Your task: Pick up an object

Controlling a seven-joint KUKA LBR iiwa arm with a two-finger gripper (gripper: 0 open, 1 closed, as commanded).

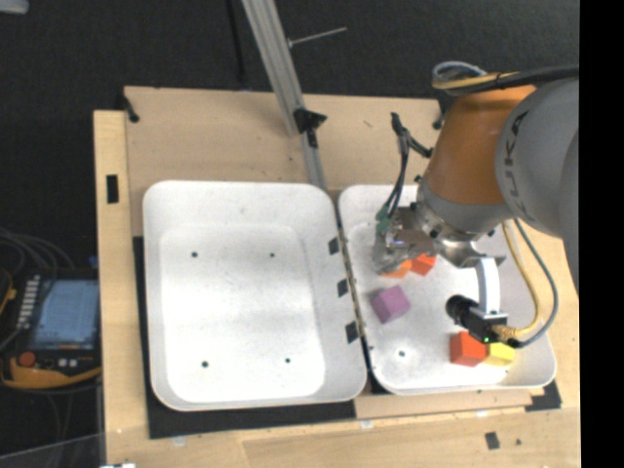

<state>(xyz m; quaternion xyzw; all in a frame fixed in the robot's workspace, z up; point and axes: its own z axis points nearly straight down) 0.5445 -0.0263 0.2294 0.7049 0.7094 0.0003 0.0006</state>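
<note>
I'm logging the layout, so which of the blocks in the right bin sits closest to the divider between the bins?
The purple block. It lies alone toward the divider, while the orange block and yellow block sit together at the bin's far right.

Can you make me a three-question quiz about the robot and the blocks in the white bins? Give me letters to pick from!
1. Where is the purple block?
A. in the left bin
B. in the right bin
C. on the wooden bench

2. What colour is the block touching the yellow block?
A. orange-red
B. green
C. blue

3. Where is the gripper?
A. high over the left bin
B. off beside the bench
C. low over the right bin, close to a small orange block

Answers:
1. B: it lies on the floor of the right bin, near the divider.
2. A: the orange-red block sits right against the yellow one.
3. C: it hangs above the purple block, with the small orange block beside it.
</note>
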